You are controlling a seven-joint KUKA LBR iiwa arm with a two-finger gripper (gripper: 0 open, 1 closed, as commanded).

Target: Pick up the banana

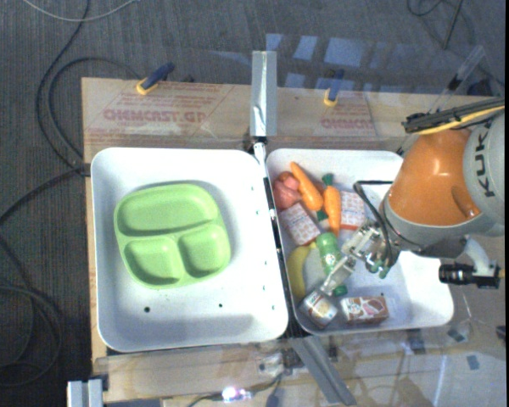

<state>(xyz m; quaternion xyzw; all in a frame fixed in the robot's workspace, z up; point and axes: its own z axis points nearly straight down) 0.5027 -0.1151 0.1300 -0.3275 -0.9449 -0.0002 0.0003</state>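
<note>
The banana is yellow-green and lies along the left wall of the right bin, below a red-and-white packet. My gripper hangs low over the middle of that bin, just right of the banana. It is beside a green bottle and above a metal can. The banana lies free in the bin, apart from the gripper. The orange wrist band covers the bin's right part.
Two carrots, a pinkish fruit, another packet and a small brown box crowd the right bin. The left bin holds a green divided tray. A raised ridge separates the bins.
</note>
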